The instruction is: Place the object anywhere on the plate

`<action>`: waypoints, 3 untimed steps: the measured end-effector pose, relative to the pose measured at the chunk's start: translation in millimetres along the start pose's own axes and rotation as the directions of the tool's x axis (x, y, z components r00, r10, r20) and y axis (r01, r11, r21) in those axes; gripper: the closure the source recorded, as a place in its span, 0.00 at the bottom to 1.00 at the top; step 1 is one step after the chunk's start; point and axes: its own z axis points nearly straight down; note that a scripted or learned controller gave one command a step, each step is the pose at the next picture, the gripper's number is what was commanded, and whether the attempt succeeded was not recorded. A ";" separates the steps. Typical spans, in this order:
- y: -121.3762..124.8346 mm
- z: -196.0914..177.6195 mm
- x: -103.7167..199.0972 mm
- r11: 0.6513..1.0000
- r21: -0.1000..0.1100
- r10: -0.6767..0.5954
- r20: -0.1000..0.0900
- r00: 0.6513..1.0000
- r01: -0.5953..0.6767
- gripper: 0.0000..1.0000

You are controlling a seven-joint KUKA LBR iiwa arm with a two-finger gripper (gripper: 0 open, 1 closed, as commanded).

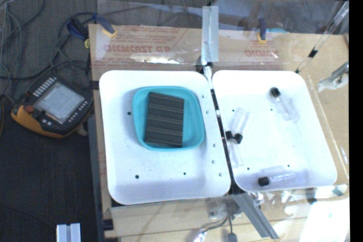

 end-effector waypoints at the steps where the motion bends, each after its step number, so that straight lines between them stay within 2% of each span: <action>1: 0.0 0.0 0.0 1.000 0.000 0.000 0.000 1.000 0.000 0.00; 3: 0.0 0.0 0.0 1.000 0.000 0.000 0.000 1.000 0.000 0.00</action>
